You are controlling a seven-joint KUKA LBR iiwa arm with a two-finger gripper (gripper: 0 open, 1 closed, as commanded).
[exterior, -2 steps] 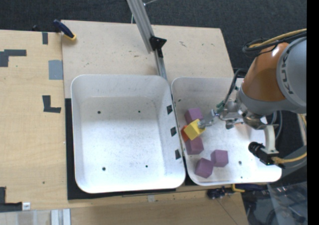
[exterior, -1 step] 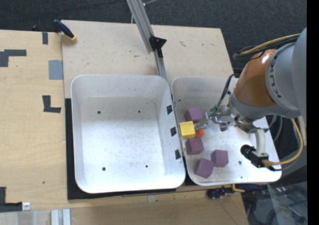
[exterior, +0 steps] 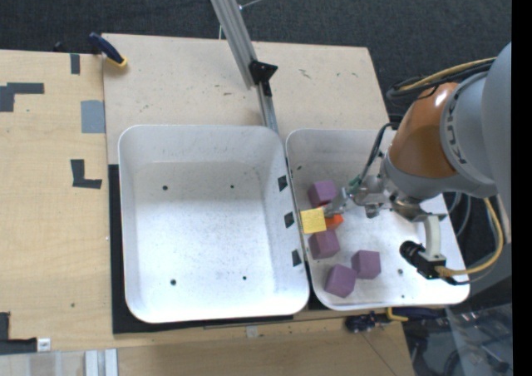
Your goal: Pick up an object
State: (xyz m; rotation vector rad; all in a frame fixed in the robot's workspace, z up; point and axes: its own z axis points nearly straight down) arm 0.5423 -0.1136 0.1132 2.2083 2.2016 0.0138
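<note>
Arm in from right, gripper [exterior: 339, 215] low in right bin [exterior: 432, 279], at cluster near bin's left wall. Fingers: can't tell if open or closed, tips too small and partly masked by wrist. Small orange bit at tip, just beside yellow block [exterior: 312, 220]; unclear if part of gripper or separate obj. Yellow block touching purple block [exterior: 324, 244] below it; another purple block [exterior: 322, 193] just above. Two more purple blocks [exterior: 340, 280] and [exterior: 366, 264] nearer bin's front, apart from gripper. Left bin [exterior: 133, 200] alongside on wooden surface [exterior: 50, 158].

Progress, judged: approach done, gripper down at yellow block, likely the target. No obj seen lifted or clearly betw. fingers. Left: secure grip, lift clear of bin. Tight cluster may spoil grasp.
</note>
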